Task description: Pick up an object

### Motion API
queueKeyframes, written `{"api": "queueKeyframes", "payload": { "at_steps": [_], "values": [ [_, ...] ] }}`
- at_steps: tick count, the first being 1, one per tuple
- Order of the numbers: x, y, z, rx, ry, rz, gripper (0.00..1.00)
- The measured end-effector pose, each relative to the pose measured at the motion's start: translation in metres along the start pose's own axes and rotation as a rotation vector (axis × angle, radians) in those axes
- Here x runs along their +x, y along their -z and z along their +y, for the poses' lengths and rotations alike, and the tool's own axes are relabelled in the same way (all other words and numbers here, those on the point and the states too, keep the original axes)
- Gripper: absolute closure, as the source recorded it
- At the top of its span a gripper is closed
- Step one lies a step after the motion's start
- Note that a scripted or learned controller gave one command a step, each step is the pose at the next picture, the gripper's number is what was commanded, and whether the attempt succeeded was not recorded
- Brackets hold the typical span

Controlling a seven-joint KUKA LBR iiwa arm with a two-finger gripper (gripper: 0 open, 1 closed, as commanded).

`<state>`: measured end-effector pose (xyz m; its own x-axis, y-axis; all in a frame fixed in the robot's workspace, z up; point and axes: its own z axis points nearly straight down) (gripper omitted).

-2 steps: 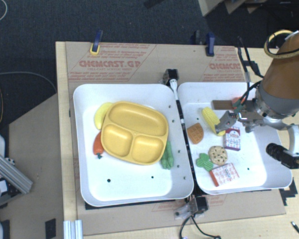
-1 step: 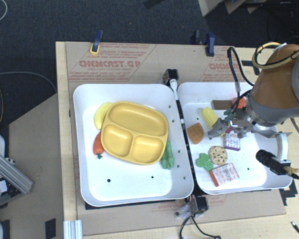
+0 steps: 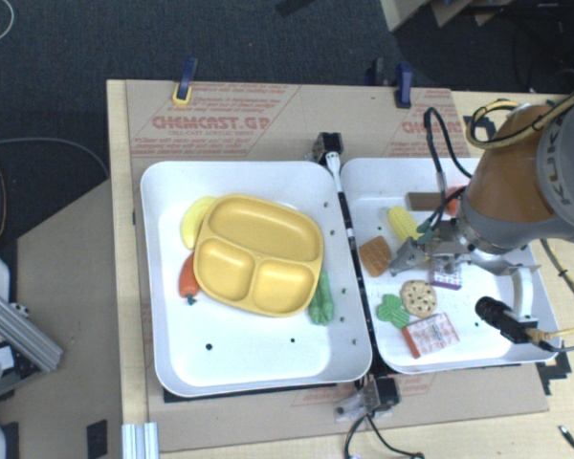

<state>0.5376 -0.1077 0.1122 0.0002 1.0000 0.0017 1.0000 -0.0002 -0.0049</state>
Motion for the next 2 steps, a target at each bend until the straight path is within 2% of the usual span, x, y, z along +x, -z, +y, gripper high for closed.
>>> {"api": "queueKeyframes", "payload": {
  "at_steps": [1,2],
  "values": [
    [-0.001,-0.025,0.002,-0.008,-0.001,-0.004,0.00],
    [-0.003,-0.012,0.004,-0.018,-0.003,-0.009,1.00]
  ]
}}
